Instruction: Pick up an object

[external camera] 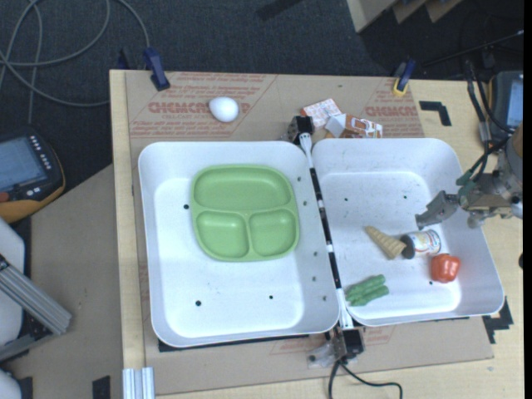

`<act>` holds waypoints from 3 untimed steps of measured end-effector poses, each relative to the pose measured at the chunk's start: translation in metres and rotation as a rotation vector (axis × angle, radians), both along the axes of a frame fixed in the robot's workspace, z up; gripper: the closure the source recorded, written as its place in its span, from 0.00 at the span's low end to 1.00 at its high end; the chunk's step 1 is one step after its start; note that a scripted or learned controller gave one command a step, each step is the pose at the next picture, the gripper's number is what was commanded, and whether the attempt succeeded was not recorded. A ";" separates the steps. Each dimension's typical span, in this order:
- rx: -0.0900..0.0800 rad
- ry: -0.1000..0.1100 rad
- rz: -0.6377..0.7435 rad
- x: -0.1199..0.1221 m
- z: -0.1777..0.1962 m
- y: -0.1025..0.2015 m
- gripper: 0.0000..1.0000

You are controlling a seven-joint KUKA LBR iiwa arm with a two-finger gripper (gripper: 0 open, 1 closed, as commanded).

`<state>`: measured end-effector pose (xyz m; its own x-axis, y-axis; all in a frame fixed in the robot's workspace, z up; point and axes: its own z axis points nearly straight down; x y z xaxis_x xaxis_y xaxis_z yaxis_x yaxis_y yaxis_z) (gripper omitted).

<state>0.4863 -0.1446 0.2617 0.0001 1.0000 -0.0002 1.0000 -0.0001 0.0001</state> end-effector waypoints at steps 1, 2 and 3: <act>0.001 0.003 -0.001 0.037 -0.085 -0.060 0.00; -0.001 -0.002 0.000 0.033 -0.162 -0.065 0.00; -0.002 -0.004 0.001 0.123 -0.102 -0.079 0.00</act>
<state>0.6095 -0.2236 0.1599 -0.0014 1.0000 -0.0019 1.0000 0.0014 0.0038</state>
